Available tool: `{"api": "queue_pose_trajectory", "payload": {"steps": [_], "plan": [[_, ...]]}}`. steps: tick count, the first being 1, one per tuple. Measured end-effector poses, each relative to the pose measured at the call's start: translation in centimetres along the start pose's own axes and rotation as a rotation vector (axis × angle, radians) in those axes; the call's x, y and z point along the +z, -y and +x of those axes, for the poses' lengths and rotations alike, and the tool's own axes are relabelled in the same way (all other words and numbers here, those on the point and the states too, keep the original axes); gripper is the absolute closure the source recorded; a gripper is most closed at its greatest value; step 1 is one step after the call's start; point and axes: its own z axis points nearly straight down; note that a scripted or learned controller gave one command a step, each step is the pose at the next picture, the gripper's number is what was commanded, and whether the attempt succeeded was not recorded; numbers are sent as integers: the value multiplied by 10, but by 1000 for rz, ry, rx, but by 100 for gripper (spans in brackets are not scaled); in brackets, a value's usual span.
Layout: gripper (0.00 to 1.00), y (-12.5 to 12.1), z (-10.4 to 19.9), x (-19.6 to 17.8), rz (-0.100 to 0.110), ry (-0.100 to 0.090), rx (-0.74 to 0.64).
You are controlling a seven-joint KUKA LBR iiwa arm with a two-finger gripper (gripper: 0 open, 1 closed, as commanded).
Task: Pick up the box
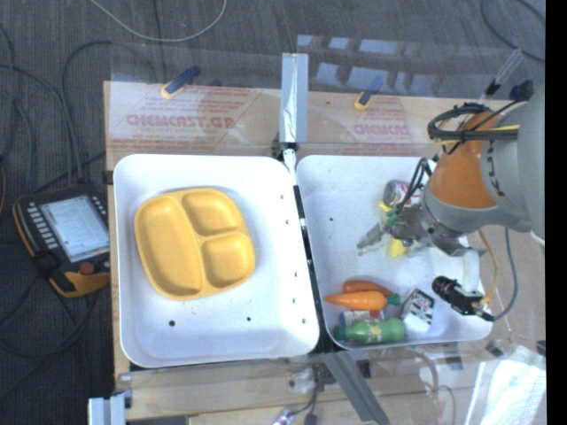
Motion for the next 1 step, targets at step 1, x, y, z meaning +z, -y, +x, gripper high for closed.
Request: {"api": "queue_pose_trajectory", "payload": {"steps": [1], "plan": [[0, 23, -39, -1, -2, 0, -77]]}}
